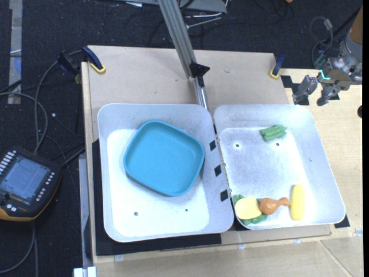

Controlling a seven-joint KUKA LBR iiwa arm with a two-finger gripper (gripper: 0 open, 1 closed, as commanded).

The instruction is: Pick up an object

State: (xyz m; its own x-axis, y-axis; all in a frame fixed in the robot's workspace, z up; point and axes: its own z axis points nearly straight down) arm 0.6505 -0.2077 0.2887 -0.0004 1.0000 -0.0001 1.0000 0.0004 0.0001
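Although nothing is yet lifted, the likeliest targets lie nearest the camera, along the front edge of the right-hand shallow white bin (323, 172): a long yellow plastic piece like a corn cob (297, 202), an orange toy with a narrow neck (272, 204) just beside it, and a flat yellow slice on a green leaf (249, 208) touching the orange one at the bin's front-left corner. Farther back in the same bin, well apart from that cluster, rests a small green ridged piece (272, 133) near the rear wall. To the left, the second white bin (115, 212) holds a rounded square blue plastic plate (165, 157), tilted slightly against the divide.

Farthest away, beyond the right bin's rear right corner, hangs the dark two-finger gripper (312, 89), its fingers apart and holding nothing, well clear of every object.

Risks, as I judge them: the front cluster is crowded, so a descent there could straddle two toys or push one against the wall; the smooth, rounded yellow piece may squirt out of a closing grip; the flat slice offers little height to catch. The lone green piece looks the cleaner choice, though it sits close to the rear wall.
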